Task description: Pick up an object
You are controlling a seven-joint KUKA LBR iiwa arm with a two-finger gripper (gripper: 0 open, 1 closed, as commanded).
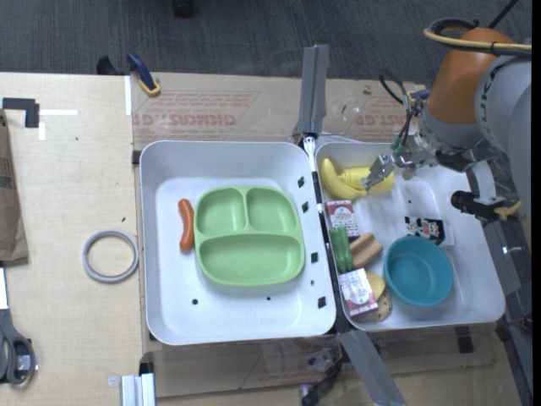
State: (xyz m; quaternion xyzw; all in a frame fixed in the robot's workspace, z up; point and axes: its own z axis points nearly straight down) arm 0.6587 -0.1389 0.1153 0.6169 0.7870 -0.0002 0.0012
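A: Far left, what lies on the bench (pixel 68 184)?

B: A pale wooden surface carries a brown paper bag (pixel 10 193) at the edge, a thin grey ring (pixel 110 255) lying flat, and scissors (pixel 15 358) at the lower corner. A blue clamp (pixel 144 73) sits near the top, where a cardboard sheet (pixel 220 112) begins.

A: And the left bin (pixel 156 227)?

B: A shallow white plastic tray with rounded corners. In it lies a smooth green plate (pixel 249 235) divided into three compartments, two small above and one long below. An orange sausage (pixel 186 224), a short rounded cylinder, lies just beside the plate's left edge, on the bin floor.

A: The right bin (pixel 473 303)?

B: Same white plastic. Along its left wall, top to bottom: a yellow banana (pixel 342 180), curved and glossy; a red-and-white carton (pixel 342 218); a green stick (pixel 340 248); a tan bread-like roll (pixel 365 248); and a printed packet (pixel 355 288) over a round biscuit-like piece. A teal bowl (pixel 418 271), round and smooth, stands at the lower right. A small black-and-white card (pixel 425 228) lies flat above the bowl.

A: Where is the gripper (pixel 380 172)?

B: Below the orange band, the metal gripper reaches into the upper part of the right bin. Its tips are at the banana's right end; it cannot be told whether they are parted or closed, nor whether they clasp the fruit.
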